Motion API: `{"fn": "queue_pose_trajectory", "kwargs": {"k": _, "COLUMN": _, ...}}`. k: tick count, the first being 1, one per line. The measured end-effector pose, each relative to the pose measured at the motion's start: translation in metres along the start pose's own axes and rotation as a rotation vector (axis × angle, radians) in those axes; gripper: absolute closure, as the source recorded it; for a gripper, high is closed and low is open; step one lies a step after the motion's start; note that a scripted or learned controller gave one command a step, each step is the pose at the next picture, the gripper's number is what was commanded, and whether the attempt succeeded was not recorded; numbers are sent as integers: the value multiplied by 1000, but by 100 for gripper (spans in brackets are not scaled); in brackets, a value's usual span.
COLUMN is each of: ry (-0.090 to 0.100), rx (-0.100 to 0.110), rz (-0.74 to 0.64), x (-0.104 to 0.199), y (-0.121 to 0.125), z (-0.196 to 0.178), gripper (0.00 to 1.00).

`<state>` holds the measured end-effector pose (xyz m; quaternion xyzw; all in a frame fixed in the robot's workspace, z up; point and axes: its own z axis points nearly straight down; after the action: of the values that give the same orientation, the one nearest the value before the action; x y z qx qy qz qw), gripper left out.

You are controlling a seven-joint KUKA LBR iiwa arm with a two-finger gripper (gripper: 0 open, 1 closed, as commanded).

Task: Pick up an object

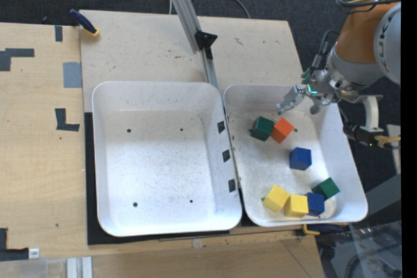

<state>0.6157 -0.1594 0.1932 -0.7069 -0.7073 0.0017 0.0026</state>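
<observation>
The right bin [339,140] holds several small blocks. A dark green block [262,128] and an orange block [282,130] touch each other near its back. A blue block [300,158] lies alone in the middle. Along the front wall sit a green block [327,188], two yellow blocks [276,198] [298,205] and a second blue block [315,204]. My gripper [301,103] hangs over the bin's back right part, just up and right of the orange block. It is open, with nothing between its fingers.
The left bin [98,140] sits beside the right one, with a dark divider strip between them. A slanted metal rail [186,6] runs from the top down to the bins' shared back corner. A blue and yellow clamp [85,21] lies at the far left of the bench.
</observation>
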Motion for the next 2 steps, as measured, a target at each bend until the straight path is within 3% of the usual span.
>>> {"fn": "queue_pose_trajectory", "kwargs": {"k": 1, "ry": -2, "rx": -5, "rz": -2, "x": 0, "y": 1, "z": -3, "gripper": 0}}
{"fn": "queue_pose_trajectory", "kwargs": {"k": 2, "ry": -1, "rx": 1, "rz": -1, "x": -2, "y": 6, "z": 60, "gripper": 0}}
